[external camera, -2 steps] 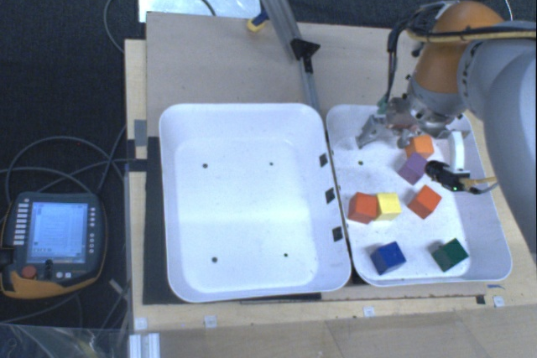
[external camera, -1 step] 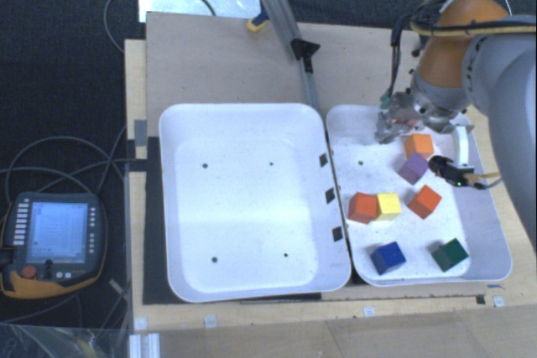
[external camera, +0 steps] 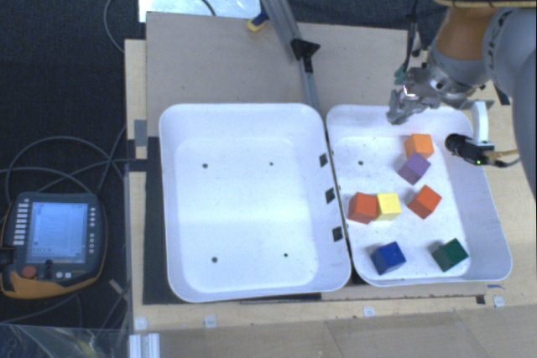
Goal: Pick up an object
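Observation:
The right bin [external camera: 361, 138] holds several small blocks: an orange one [external camera: 419, 145] near the back, a purple one [external camera: 414, 168] just in front of it, an orange-red one [external camera: 424, 202], a red-orange one [external camera: 363, 207] touching a yellow one [external camera: 388, 204], a blue one [external camera: 388, 256] and a dark green one [external camera: 450, 254] near the front. My gripper [external camera: 401, 111] hangs over the bin's back part, a little left of and behind the orange block. I see nothing held in it.
The left bin [external camera: 243, 197] lies beside the right one, with black clips along their shared edge. A grey pole [external camera: 277, 4] slants down to the back of the bins. A teach pendant [external camera: 52, 241] lies on the floor at left.

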